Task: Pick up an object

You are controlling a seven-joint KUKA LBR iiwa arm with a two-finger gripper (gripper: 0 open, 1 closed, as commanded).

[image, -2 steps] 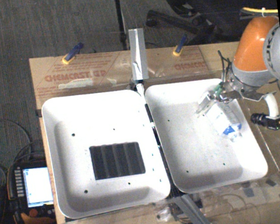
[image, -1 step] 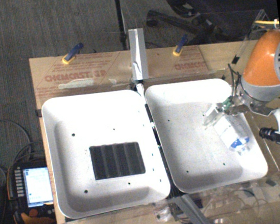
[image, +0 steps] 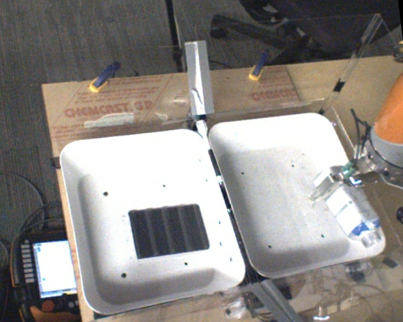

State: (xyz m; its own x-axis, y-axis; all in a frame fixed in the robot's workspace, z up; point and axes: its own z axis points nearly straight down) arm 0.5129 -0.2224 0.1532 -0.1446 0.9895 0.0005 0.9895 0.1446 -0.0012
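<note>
Landmark for all entries: the right bin (image: 274, 154), white and shallow.

1. Handheld controller (image: 46, 276), lit screen, orange trim. On the floor, far left of the right bin, beyond the left bin.
2. Left bin (image: 93, 178), white and shallow. Edge to edge with the right bin on its left side.
3. Black ribbed block (image: 169, 230), flat and rectangular. Lies in the left bin, well left of the right bin.
4. Blue and yellow clamp (image: 104, 76). On the counter's (image: 142, 102) far edge, above and left of the right bin.
5. Metal post (image: 199, 79), upright. At the seam between the two bins, at the right bin's far left corner.
6. Second clamp (image: 259, 68), same colours. Behind the right bin, on the counter's far edge.
7. Clear plastic bottle (image: 354, 214) with blue cap. Lies on its side in the right bin's near right corner, cap end towards the rim.
8. Claw (image: 336, 179), pale. Inside the right bin, at its right wall, just beside the bottle's upper end. Whether spread or pressed together, I cannot tell; contact with the bottle unclear.
9. Arm (image: 399, 127), grey with orange band. Over the right bin's right edge.
</note>
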